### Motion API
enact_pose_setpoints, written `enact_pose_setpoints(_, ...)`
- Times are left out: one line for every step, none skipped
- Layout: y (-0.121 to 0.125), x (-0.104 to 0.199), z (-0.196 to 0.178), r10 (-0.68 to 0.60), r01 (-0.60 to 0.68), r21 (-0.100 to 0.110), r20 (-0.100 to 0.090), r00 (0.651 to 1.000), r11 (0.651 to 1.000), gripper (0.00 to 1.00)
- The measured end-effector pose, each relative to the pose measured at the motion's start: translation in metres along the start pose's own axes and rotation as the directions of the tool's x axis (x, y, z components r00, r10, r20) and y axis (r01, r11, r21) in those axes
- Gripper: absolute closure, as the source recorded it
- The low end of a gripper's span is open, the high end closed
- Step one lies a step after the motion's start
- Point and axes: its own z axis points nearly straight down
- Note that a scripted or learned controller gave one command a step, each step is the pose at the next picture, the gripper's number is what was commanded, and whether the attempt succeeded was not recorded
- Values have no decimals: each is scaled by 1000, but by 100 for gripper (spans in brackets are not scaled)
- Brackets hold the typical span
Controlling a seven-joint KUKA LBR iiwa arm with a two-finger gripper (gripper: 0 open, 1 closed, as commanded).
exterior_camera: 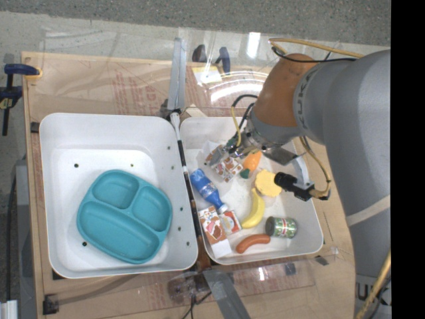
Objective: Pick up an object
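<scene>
Camera view: the arm's wrist hides the jaws (grip state unreadable) above the carrot.

teal tray, yellow banana, blue bottle, green can

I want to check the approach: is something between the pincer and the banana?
Yes. The pincer is at the right bin's far side; the yellow round piece and carrot lie between it and the banana.
</scene>
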Motion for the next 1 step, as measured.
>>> enact_pose_setpoints(13,38,-125,-149,149,-2,-1,989,989,100)
